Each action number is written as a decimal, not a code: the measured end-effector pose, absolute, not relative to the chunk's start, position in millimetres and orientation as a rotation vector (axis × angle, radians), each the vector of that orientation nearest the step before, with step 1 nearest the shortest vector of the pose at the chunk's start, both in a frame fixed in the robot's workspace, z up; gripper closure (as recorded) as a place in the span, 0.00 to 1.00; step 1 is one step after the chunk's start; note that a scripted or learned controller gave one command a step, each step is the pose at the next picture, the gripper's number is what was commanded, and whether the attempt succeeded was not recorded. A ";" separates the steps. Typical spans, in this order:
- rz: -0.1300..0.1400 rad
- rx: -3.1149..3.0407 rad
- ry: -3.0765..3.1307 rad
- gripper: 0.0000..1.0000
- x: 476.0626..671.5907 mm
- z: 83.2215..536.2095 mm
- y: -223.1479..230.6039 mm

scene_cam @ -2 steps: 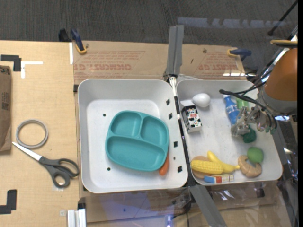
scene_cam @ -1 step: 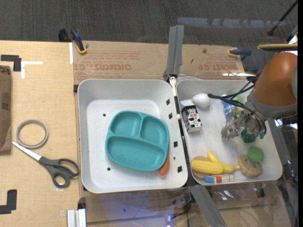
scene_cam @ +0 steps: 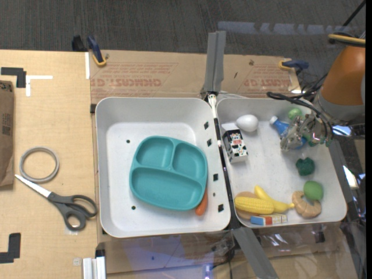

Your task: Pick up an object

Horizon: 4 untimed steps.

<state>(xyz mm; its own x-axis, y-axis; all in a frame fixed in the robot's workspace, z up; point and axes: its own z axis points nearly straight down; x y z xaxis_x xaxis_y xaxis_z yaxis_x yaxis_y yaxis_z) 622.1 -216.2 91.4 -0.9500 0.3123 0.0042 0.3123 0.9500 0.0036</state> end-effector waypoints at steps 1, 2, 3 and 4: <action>0.001 -0.633 -3.080 0.00 573.8 92.7 -221.8; 0.000 -0.485 -3.105 0.00 506.1 91.7 -176.0; 0.001 -0.516 -3.103 0.00 544.6 92.6 -208.0; -0.001 -0.544 -3.095 0.00 548.4 91.9 -152.4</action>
<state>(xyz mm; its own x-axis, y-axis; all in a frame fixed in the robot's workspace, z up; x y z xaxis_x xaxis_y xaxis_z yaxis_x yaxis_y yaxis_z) 548.4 -152.4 91.9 -0.9401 0.3409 -0.0012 0.3409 0.9401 0.0006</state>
